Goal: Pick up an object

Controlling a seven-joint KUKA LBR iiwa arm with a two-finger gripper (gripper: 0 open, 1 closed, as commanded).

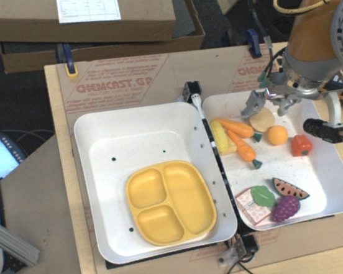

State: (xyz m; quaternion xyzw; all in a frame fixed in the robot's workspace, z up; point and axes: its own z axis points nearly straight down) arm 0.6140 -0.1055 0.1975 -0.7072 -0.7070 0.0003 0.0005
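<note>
The gripper (271, 102) hangs over the far end of the right bin (333, 171), its two grey fingers (254, 104) spread apart with nothing between them, straddling a pale tan round piece (261, 119) that lies on the bin floor just below. Taking that tan piece as the landmark: an orange ball (277, 135) sits just beside it on the near right, and a red pepper (301, 144) lies a little further the same way, near the bin's right wall. To the left of the tan piece lie two carrots, one (235, 127) touching or almost touching it, the other (244, 150) nearer the camera, and beyond them a yellow corn cob (220, 137) rests against the bin's left wall. Well toward the camera from the tan piece, at the near end of the bin, there is a watermelon slice (290, 188), a bunch of purple grapes (285, 208), a green leaf (262, 196) and a flat white packet with red print (249, 205) under the leaf. Far to the left of the tan piece, the left bin (97, 143) holds a yellow divided plate (170, 201). Both bins stand on a brown board (120, 80).
</note>
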